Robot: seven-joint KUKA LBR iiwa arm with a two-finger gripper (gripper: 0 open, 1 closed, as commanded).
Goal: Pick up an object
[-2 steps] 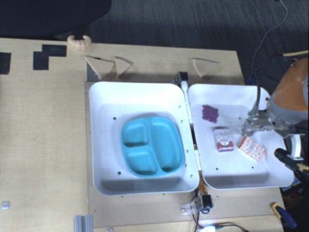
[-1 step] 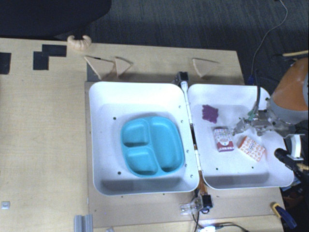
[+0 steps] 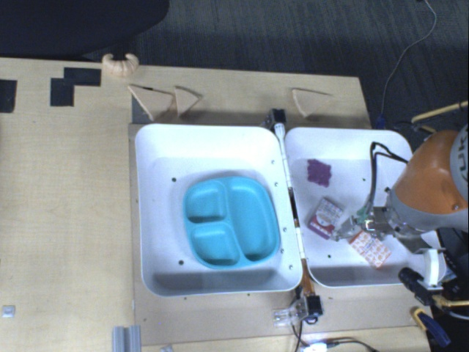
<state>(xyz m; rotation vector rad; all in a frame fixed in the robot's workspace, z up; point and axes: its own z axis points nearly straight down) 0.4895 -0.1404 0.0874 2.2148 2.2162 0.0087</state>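
The two-finger gripper (image 3: 350, 228) hangs low in the right white bin (image 3: 344, 273), just beside a small clear-wrapped red-and-white packet (image 3: 325, 218); whether its claw is released or clenched, I cannot tell.

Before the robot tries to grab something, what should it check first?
1. Something to grab in the right bin: ok; purple piece, clear packet and patterned packet lie there.
2. Gripper is over that bin: ok, between the two packets.
3. Fingers open enough: cannot tell.
4. Already holding something: cannot tell.
5. Purple piece has room around it: ok, it lies alone.
6. Blue tray out of the way: ok, in the left bin.
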